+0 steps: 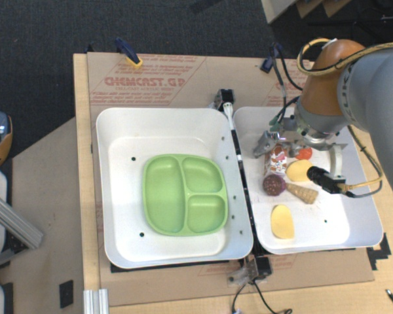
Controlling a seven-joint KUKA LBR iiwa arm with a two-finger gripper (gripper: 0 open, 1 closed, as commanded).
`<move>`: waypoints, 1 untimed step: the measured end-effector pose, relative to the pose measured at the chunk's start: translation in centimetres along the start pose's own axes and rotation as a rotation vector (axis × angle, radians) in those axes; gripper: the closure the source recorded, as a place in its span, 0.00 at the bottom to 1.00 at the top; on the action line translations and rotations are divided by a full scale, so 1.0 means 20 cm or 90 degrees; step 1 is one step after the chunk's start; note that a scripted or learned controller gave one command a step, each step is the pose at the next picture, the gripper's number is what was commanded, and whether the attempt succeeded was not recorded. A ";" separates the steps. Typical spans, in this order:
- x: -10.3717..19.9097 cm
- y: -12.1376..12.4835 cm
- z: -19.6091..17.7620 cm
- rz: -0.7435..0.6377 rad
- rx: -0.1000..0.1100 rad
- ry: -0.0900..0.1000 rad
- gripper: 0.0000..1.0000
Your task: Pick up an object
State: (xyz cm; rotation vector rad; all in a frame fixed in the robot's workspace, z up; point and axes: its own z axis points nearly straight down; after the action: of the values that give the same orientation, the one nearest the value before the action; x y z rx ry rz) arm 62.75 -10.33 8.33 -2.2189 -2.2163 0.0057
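Nearest the camera, a flat yellow oval piece (282, 222) is seen lying alone at the front of the shallow white bin on the view's right (354, 231), well apart from the rest. The likeliest target is judged to be a small white-and-red packet (277, 160), since the two-finger gripper (272, 141) is set directly over its upper end. Whether the gripper is clenched, released or grasping the packet cannot be told. Just below the packet a dark maroon ball (274, 185) is found, with a tan ridged cone (304, 193) beside it. A rounded yellow lemon-like fruit (299, 170) and a small red-orange piece (304, 154) are crowded on the packet's right. Such crowding is judged to hamper a clean grasp. Further out, a green divided plastic plate (183, 193) is set in the other white bin (118, 175).
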 end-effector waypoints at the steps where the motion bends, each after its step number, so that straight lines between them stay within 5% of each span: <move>1: -0.09 0.21 -0.01 -0.002 -0.008 -0.002 0.00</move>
State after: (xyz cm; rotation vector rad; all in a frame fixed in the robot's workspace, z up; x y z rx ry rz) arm 66.85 -12.14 8.54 -2.2243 -2.2271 -0.0043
